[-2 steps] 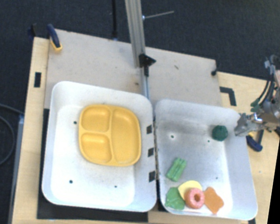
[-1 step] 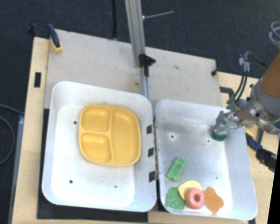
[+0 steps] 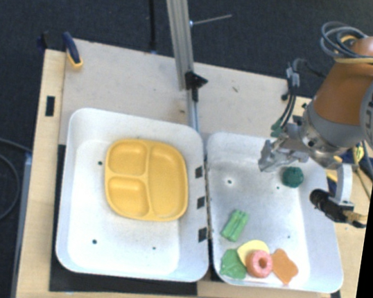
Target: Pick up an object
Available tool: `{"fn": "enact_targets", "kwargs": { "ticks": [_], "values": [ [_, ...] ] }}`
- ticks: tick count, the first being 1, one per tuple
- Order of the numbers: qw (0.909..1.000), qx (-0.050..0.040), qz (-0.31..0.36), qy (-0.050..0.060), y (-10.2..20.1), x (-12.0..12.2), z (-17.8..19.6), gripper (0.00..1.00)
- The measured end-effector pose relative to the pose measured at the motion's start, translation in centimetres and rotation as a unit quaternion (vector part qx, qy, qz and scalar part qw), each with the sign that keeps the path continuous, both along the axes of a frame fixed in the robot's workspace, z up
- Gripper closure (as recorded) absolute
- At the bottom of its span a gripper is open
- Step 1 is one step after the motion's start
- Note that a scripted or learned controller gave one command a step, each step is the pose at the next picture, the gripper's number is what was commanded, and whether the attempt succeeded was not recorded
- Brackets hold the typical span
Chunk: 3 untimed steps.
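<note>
My gripper (image 3: pixel 270 159) hangs over the far part of the right bin (image 3: pixel 314 231), low above its floor. Just to its right, a small dark green round thing (image 3: pixel 292 176) lies on the bin floor, apart from the gripper. A light green ridged block (image 3: pixel 235 225) lies mid-bin. Along the near edge sit a dark green piece (image 3: pixel 232 265), a yellow round piece (image 3: pixel 252 249), a pink ring (image 3: pixel 259 264) and an orange piece (image 3: pixel 285 266), clustered together.
The left bin (image 3: pixel 75 232) holds a yellow divided plate (image 3: pixel 147 178). A slanted metal post (image 3: pixel 180 35) rises behind the bins and ends near their shared far corner. The arm's orange band (image 3: pixel 344 82) is at the upper right.
</note>
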State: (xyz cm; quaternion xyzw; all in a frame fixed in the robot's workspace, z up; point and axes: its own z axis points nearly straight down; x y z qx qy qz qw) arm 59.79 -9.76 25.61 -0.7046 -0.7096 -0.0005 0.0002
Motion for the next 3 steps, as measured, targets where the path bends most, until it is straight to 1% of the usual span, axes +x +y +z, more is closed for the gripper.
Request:
{"fn": "enact_targets", "kwargs": {
  "ticks": [1,3],
  "values": [
    [1.0000,0.0003,0.000,0.000,6.0,0.1,0.0,1.00],
    [1.0000,-0.0002,0.000,0.000,18.1,2.0,-1.7,1.00]
  ]
}}
